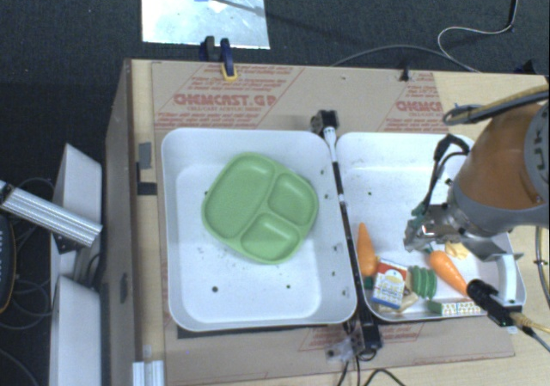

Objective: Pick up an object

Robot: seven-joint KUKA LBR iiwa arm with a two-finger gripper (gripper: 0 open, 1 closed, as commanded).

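Tool (pixel 427 234) (finger state cannot be told) low in the right bin (pixel 387 161); best centred over one carrot (pixel 449 271), clear of neighbours, before closing.

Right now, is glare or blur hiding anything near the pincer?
Camera view: soft overall; the pincer is a blurred grey mass in shadow under the arm; white glare washes out the right bin floor; the carrot beside it stays readable.
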